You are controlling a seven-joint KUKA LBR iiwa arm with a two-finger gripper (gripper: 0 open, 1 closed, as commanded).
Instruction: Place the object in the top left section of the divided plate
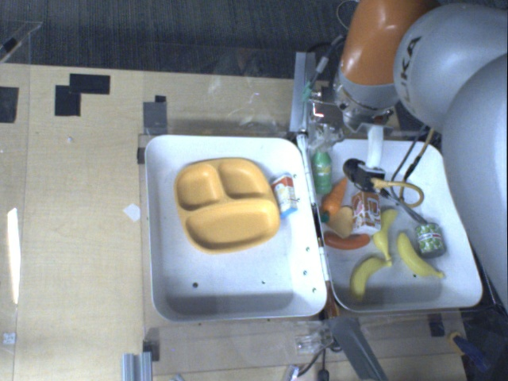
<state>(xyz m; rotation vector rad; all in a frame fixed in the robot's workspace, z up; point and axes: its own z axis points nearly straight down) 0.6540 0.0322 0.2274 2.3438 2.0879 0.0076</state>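
The yellow divided plate (226, 205) lies in the left bin (238, 292), with two small sections at its far side and one long section at its near side. All its sections look bare. A small red, white and blue packet (286, 195) rests against the plate's right edge. My gripper (321, 143) hangs at the far left corner of the right bin (460, 288), just above a green bottle (321, 173). Glare and the bottle's top blur the gripper's tip.
The right bin holds an orange carrot (336, 196), a red and white snack packet (366, 213), three yellow bananas (369, 272), a green can (429, 239) and a red pepper (345, 242). Cables (401, 189) trail over it. The arm's grey body covers the upper right.
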